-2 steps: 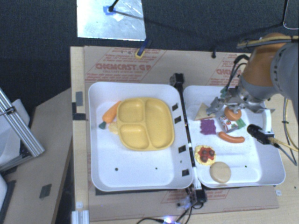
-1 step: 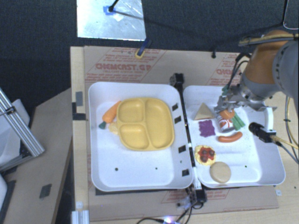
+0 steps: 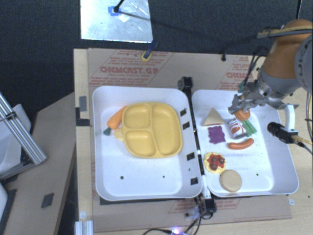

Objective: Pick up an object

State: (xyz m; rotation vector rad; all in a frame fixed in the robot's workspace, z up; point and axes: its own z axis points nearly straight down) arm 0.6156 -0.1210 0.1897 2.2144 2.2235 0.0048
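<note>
The right bin (image 3: 286, 180) serves as the landmark, since the pickable pieces crowd into it. Nearest the camera, by its front wall, lies a round tan biscuit (image 3: 231, 180), with a small pizza slice (image 3: 214, 162) just behind it; both lie flat and apart from their neighbours, so either looks easy to approach from above. Toward the bin's middle sit a purple piece (image 3: 216, 134), a sausage (image 3: 241, 144) and a small red-and-white can (image 3: 236, 128), close together, with a green piece (image 3: 250, 127) just beside the can. A tan wedge (image 3: 213, 117) lies further back.

At the bin's far side the gripper (image 3: 239, 106) hangs low, directly over an orange toy (image 3: 243, 115), which I judge to be the intended target. Whether the fingers are spread or closed on it cannot be told; the wrist hides them.

Left of that bin, the left bin (image 3: 105, 180) holds a yellow divided plate (image 3: 149, 129) with a carrot (image 3: 116, 117) against its edge.
</note>
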